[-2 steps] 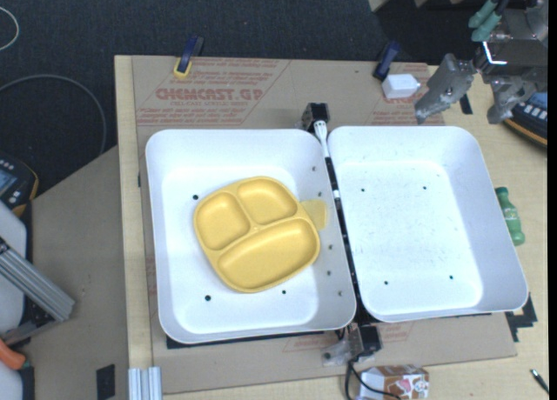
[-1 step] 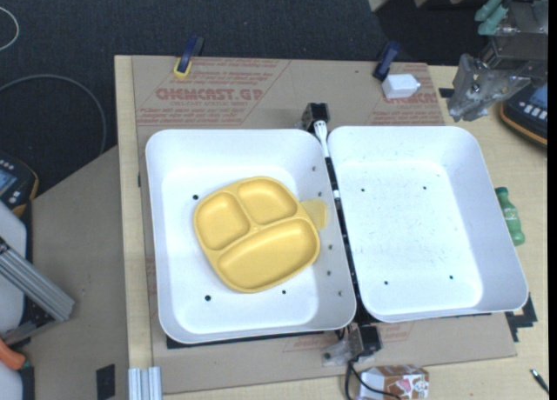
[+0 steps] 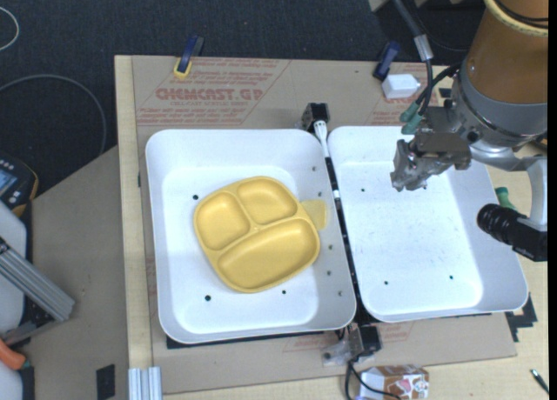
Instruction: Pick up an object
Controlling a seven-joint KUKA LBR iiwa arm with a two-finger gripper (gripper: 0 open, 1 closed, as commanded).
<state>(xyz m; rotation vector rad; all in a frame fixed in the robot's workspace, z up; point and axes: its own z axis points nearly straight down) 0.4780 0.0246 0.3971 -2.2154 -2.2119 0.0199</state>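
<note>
One object is on offer for picking, a yellow moulded plastic plate with three compartments, and it lies flat in the left-hand white shallow plastic bin, well to the left of the claw and lower in the view, across the seam where the two bins meet. The claw itself hangs over the upper part of the right-hand white shallow bin, below the grey arm with its orange band, and it looks to be above the bin floor rather than down on it, though the slanted view makes height hard to judge. Its dark tips are bunched close together, and at this size I cannot tell whether they are parted or closed; nothing can be seen caught between them. By that reading the task is barely begun: no grasp has been made and the plate rests untouched on its bin floor, with a small yellowish tab peeking out at its right edge, on the side nearer the claw. What is left is nearly everything, namely crossing over to the left bin, coming down on a rim of the plate, closing on it and lifting it clear of the worktop.
</note>
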